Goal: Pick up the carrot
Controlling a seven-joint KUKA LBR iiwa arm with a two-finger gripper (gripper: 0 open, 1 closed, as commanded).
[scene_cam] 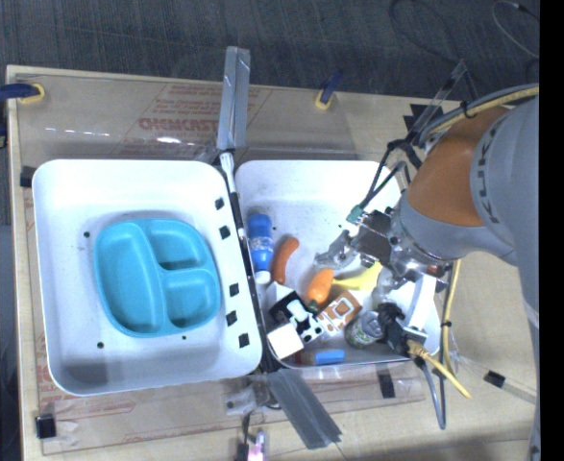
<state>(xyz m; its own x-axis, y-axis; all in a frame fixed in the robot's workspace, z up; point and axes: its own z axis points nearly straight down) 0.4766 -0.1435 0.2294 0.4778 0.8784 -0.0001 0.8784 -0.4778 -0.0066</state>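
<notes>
Carrot [320,283] is seen lying mid right bin [301,176], among clutter. Gripper [358,257] is positioned just beside it; finger opening cannot be told.

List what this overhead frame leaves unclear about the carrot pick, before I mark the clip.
- Gripper: small and dark against clutter; open or shut cannot be told, nor whether it touches anything.
- Carrot: only its orange upper part shows; its lower end sits behind the black and white block.
- Yellow item: partly covered by the wrist, so unidentifiable.
- Arm: cut off by the frame's right side.
</notes>
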